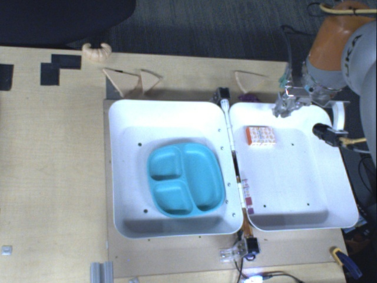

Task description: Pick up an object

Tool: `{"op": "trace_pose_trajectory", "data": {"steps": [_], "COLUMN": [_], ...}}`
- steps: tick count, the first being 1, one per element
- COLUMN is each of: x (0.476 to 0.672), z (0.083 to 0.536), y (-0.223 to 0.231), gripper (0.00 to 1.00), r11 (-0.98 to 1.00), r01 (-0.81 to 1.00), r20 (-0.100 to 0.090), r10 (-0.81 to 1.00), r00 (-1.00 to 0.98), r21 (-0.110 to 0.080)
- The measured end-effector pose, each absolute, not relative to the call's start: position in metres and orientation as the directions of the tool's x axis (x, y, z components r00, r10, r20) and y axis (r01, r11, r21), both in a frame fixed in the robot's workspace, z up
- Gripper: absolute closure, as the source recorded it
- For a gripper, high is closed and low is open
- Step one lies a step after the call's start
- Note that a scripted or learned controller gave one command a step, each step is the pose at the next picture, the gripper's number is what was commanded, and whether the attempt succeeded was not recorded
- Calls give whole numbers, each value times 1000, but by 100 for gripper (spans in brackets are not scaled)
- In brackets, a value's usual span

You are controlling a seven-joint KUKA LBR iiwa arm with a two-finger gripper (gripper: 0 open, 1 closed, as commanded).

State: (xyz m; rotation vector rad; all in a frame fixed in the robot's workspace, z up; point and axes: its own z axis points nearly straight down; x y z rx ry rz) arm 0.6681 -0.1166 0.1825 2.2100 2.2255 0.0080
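Lying left of fingers [283, 109], small box [260, 136], apart

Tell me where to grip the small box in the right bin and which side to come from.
Grip the box across its shorter sides, coming straight down from above. It lies flat on the right bin's floor, away from the walls, so its upper and lower edges look free for a finger each. The gripper hangs near the bin's far wall, up and to the right of it.
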Motion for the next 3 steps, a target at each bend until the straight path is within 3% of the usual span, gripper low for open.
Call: {"op": "trace_pose_trajectory", "data": {"steps": [1, 2, 3], "x": [670, 669, 669], "z": [222, 222, 222], "y": [-63, -64, -64], "gripper": [100, 0, 0], "r11": [8, 7, 7], "r01": [1000, 1000, 1000], "r20": [1, 0, 0], "r10": [1000, 1000, 1000], "r00": [-8, -7, -7], "r21": [5, 4, 4]}}
